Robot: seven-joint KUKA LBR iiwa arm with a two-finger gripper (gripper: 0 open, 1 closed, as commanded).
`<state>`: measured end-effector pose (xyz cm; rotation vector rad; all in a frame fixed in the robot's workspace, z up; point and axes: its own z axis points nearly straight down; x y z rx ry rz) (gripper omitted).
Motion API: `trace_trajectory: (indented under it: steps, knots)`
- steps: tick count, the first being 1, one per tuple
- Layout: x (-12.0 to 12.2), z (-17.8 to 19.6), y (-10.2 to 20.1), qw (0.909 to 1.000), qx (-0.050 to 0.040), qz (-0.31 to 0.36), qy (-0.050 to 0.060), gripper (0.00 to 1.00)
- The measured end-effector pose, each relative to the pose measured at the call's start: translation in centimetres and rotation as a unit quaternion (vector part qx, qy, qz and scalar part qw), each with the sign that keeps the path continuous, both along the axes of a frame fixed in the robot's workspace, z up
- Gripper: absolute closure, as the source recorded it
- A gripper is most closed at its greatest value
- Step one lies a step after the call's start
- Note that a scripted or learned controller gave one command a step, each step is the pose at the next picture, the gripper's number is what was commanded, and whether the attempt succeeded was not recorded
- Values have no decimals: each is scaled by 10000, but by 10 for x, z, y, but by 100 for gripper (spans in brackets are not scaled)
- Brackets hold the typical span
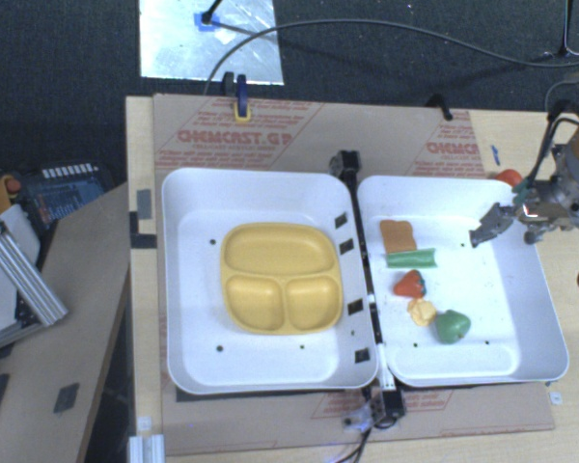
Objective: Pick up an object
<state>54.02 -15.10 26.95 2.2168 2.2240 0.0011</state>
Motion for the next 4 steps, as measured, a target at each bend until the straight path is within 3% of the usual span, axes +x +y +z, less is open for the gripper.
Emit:
trace_trajectory:
  steps: [1,3,4]
  knots:
    - [4,-58,-8,10000,5,-13,21,0]
    - [11,-150,5,10000,8,-14,20,0]
    - [13,-137,3,10000,-4,-16,-9,100]
